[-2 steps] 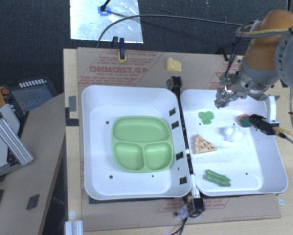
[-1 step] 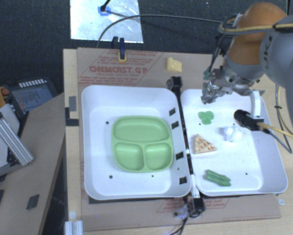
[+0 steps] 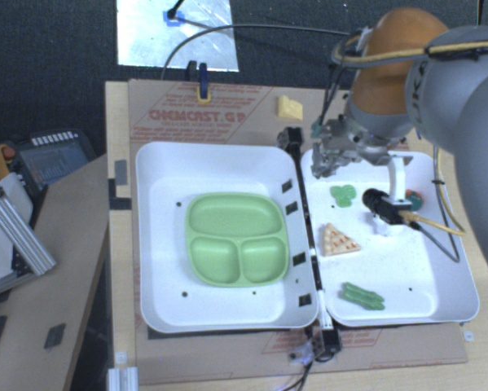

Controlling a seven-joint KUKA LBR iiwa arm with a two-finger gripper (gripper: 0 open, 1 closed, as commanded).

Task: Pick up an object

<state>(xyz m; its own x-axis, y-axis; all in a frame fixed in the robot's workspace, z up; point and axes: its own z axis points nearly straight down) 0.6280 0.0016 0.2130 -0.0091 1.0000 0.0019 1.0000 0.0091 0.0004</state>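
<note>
White moulded plastic forms the two shallow bins, set side by side on a sheet of brown cardboard (image 3: 227,108) printed with red lettering. Left bin (image 3: 158,243): holds a pale green plastic plate (image 3: 235,239) with three compartments, lying flat near the middle. Right bin (image 3: 427,275): holds the loose objects of the task. A small green rounded piece (image 3: 342,192) lies towards the far left of this bin. A triangular tan toy pizza slice (image 3: 339,240) lies nearer the camera, close to the wall shared with the left bin. A green pod-shaped piece (image 3: 363,296) lies nearer still, by the front rim. These three lie apart from one another. A small red and green item (image 3: 413,195) lies further right (partly hidden, too small to identify). The grey arm (image 3: 459,80) with its orange band (image 3: 390,55) enters from the right, and its gripper (image 3: 329,163) hangs over the far left corner of the right bin, just beyond the small green rounded piece. Whether the gripper is open or closed cannot be told from this angle, and no object is visible in its grasp. Behind the bins, a small yellow block (image 3: 290,107) rests on the cardboard, a blue and yellow clamp (image 3: 201,81) sits at its far edge, and a silvery sheet (image 3: 177,19) lies on the dark surface beyond.
</note>
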